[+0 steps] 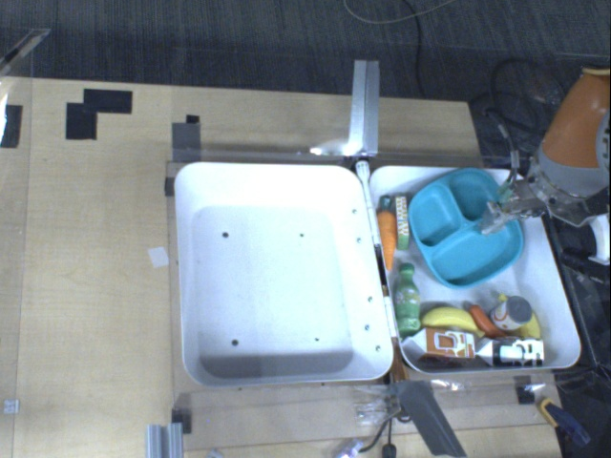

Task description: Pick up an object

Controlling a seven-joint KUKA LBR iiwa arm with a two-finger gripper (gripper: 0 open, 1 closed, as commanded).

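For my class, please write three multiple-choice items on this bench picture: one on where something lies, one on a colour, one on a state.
1. Where does the carrot lie?
A. In the left bin
B. Along the right bin's left wall
C. On the carpet

2. What colour is the divided dish?
A. Blue
B. Red
C. Yellow

3. How does the green bottle rest?
A. Standing upright
B. Lying on its side
C. Hanging from the hand

Answers:
1 B: the carrot runs beside the wall of the right bin nearest the left bin.
2 A: the dish is blue throughout.
3 B: the bottle lies flat on the bin floor, below the carrot; the hand is over the dish's edge.
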